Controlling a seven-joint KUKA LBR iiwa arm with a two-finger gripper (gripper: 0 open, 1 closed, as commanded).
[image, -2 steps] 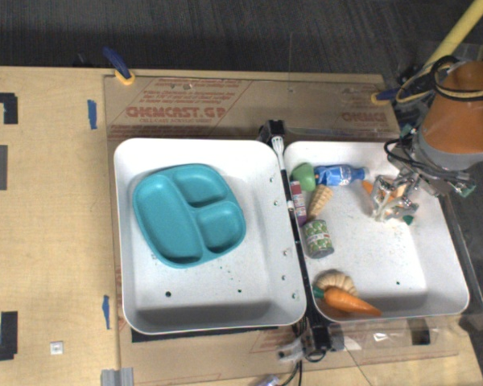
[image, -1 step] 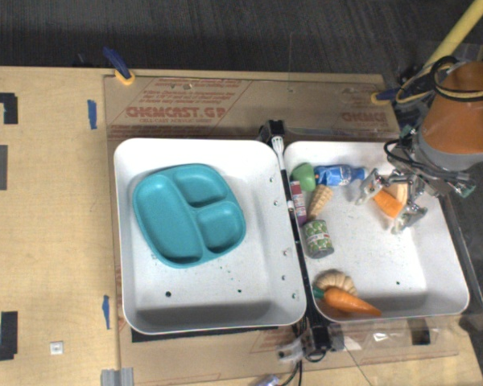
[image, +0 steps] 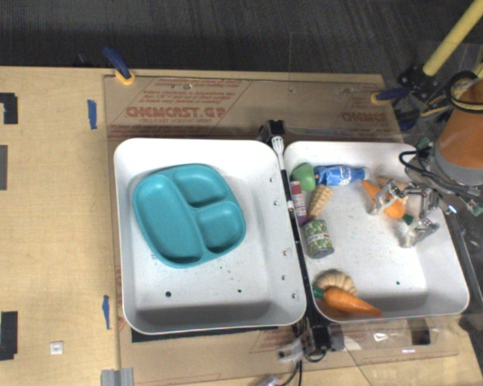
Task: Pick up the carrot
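The carrot point(image: 350, 301) lies in the right bin point(image: 447, 252), down in the near left corner, close to the wall that splits the two bins. It lies almost flat along the near edge. Its fat end points left and its thin tip points right and a bit down. A small tan thing like a bun point(image: 335, 281) sits right behind the fat end, touching it or nearly so.

The gripper point(image: 404, 207) is far off, up in the right part of the same bin. From there the carrot is toward the near edge and to the left. The fingers look a little apart, with a small orange thing point(image: 395, 208) right by them. I cannot tell if they pinch it or just stand beside it. It is not the carrot by the near wall.

To get the carrot, I think the arm must cross the bin toward that near corner, and the fingers should close across the carrot's short side, not along its length.
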